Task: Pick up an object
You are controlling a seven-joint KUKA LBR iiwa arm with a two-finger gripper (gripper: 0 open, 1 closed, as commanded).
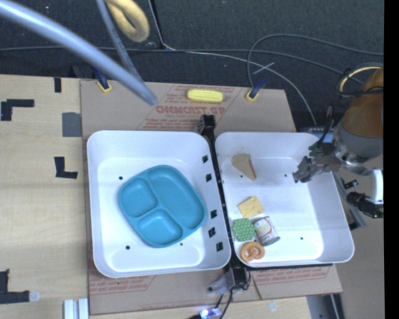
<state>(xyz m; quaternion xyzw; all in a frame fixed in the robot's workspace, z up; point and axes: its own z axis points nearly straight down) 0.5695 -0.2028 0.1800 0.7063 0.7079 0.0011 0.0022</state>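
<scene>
Closest to the lens, a blurred grey metal bar (pixel 81 45) slants across the upper left corner, with a yellowish rounded thing (pixel 129 17) beside it, too out of focus to name. Below them the wooden table (pixel 37 205) carries a sheet of printed cardboard (pixel 181 109), and on that sit two shallow white bins side by side, touching along a black clipped seam.

Inside the left bin (pixel 103 149) lies a blue divided plate (pixel 161 205) with three compartments, tilted at an angle, with bare white floor all around it.

Five small things share the right bin (pixel 330 243). A tan wedge (pixel 245 166) lies alone near the back left. Toward the front left is a tight cluster: a yellow square block (pixel 250 207), a green round piece (pixel 244 230) just in front of it, a small tin can (pixel 267 230) on its side touching the green piece, and a pretzel-shaped toy (pixel 252 252) at the front wall. These four crowd each other, so each has a neighbour pressing at its side; the wedge stands free.

At the right bin's far right wall, the gripper (pixel 307 169) reaches over the rim, well apart from the wedge and the cluster. Its dark jaws hang over bare bin floor with nothing between them; how far they are parted I cannot tell.

A yellow banana-like toy (pixel 204 95) rests on the cardboard behind the bins, between two blue-and-yellow clamps (pixel 254 89). Cables (pixel 274 56) trail across the dark floor beyond.
</scene>
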